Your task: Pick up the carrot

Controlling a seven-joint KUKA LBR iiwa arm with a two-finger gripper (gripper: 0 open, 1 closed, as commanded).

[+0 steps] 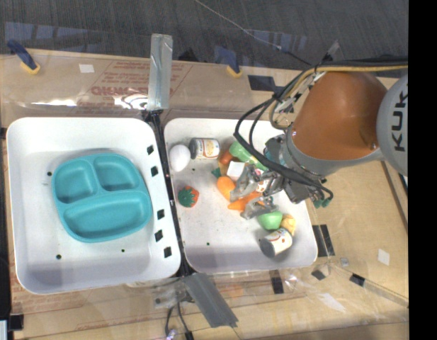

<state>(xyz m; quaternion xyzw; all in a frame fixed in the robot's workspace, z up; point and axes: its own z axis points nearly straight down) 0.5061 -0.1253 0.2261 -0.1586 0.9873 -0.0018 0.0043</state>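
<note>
The carrot, an orange piece, lies in the middle of the right bin, partly hidden beneath the gripper. The gripper hangs low over a cluster of toy food, right at the carrot's upper end, and the grey arm with its orange band reaches in from the right. An orange round fruit sits just left of the gripper. Whether the carrot is held does not show.
The right bin also holds a white egg, a small can, a strawberry, a green fruit, a second can and a green item. The left bin holds a teal divided plate.
</note>
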